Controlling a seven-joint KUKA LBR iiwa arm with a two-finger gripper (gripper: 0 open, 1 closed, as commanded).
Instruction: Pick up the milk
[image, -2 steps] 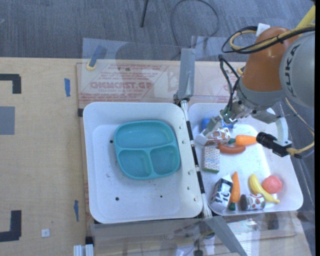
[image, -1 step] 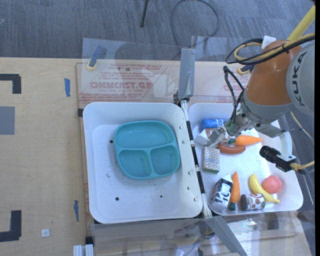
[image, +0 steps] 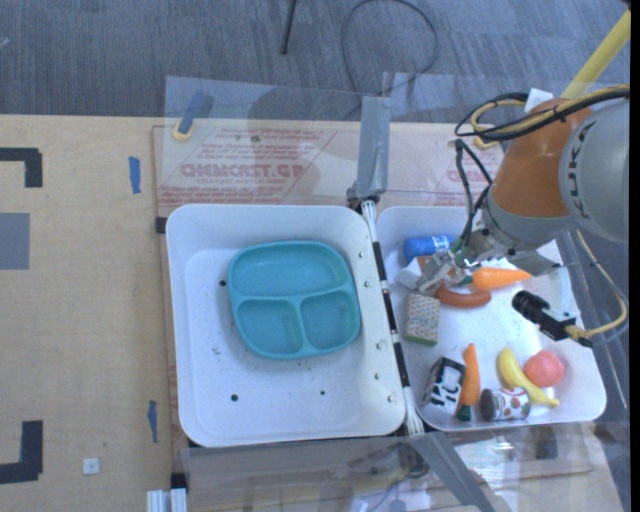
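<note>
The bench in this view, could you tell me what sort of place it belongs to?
Probably a robotics lab test bench: a grey and orange arm reaches over two white bins, toy food such as a banana lies inside, and blue tape marks dot the benchtop.

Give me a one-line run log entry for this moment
task: pick up milk | gripper: low over right bin's far side | milk: near edge, ungrasped | step: not yet done
</note>
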